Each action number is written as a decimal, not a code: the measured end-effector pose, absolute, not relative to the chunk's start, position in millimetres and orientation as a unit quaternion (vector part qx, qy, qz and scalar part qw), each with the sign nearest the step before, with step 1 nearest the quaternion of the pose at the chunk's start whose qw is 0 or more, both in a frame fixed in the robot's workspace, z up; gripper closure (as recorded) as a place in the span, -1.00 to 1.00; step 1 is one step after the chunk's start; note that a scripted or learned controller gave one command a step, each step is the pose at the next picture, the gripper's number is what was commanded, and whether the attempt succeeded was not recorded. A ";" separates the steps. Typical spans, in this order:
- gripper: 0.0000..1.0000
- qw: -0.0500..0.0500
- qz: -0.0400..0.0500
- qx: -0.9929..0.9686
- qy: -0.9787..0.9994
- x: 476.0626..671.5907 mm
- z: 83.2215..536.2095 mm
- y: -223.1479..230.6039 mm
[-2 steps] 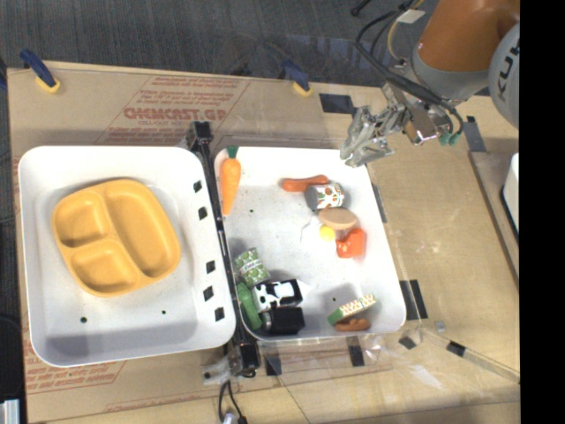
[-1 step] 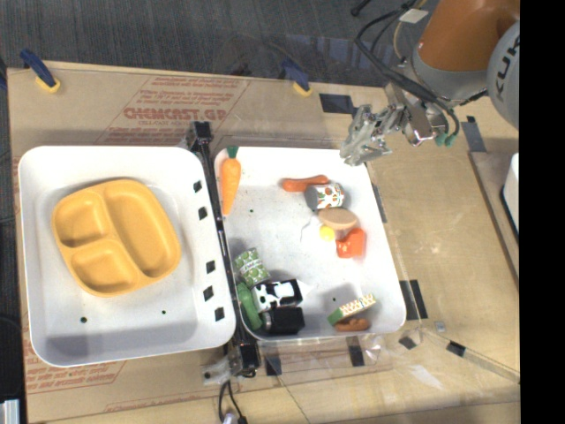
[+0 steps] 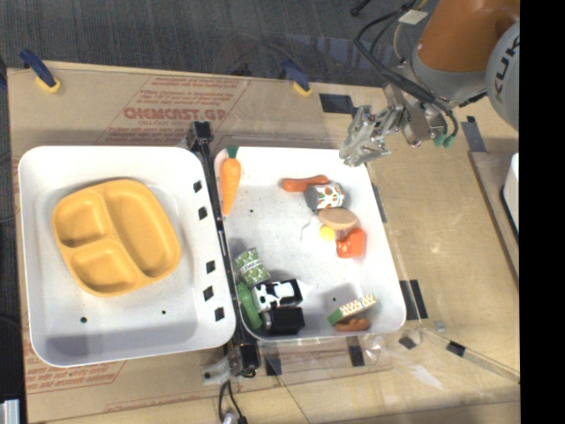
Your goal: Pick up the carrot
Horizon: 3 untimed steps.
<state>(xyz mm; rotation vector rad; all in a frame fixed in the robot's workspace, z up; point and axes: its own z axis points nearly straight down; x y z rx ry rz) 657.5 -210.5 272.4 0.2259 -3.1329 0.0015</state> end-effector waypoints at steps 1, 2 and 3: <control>1.00 0.001 0.000 -0.067 -0.998 656.8 257.5 -210.2; 1.00 -0.005 0.002 -0.122 -0.993 645.1 342.3 -211.1; 1.00 -0.001 0.000 -0.008 -1.000 651.8 304.1 -207.5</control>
